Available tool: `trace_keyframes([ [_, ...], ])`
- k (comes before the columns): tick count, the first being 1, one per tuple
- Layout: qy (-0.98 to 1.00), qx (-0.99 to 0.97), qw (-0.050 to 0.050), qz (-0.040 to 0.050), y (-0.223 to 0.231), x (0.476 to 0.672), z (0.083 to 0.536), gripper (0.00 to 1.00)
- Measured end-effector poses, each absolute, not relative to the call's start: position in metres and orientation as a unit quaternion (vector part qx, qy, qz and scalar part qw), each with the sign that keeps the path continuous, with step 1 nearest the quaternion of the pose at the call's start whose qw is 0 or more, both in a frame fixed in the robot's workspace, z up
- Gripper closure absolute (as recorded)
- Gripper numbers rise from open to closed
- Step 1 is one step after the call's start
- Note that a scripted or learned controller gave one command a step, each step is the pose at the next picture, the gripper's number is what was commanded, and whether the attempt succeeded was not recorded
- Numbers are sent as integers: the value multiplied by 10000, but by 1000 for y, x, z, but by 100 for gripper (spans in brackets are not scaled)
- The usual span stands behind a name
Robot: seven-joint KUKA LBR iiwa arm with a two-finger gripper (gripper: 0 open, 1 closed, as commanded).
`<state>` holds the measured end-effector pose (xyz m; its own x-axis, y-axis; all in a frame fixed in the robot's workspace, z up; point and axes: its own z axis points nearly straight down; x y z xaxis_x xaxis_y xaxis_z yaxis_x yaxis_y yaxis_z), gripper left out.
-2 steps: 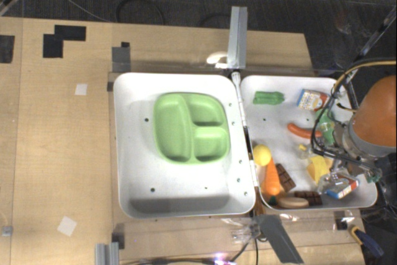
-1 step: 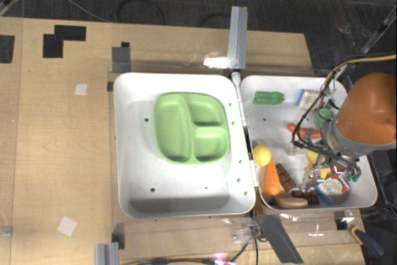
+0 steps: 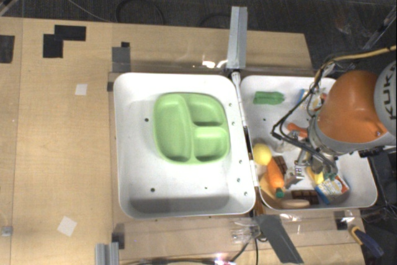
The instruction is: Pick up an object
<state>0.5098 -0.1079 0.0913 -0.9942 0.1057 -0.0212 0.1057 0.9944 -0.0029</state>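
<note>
Arm (image 3: 353,112) reaches from right; wrist down; gripper (image 3: 305,172) low.

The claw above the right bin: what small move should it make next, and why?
Probably a short, straight descent. The claw hangs over the crowded front of the right bin, close to the orange object and the yellow ball, with nothing visibly between its fingers. Whether they are open is unclear, so a grasp cannot be judged yet.

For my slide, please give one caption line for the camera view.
KUKA arm's gripper lowered among cluttered objects in the right bin; green divided tray lies in the left bin.
</note>
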Motion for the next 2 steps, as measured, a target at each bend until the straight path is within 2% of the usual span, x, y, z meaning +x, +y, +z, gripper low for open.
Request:
trace_keyframes([
  [1, 9969, 782, 117, -1, -123, 494, 91, 0],
  [2, 9997, -212, 75, -17, -170, 547, 90, 0],
])
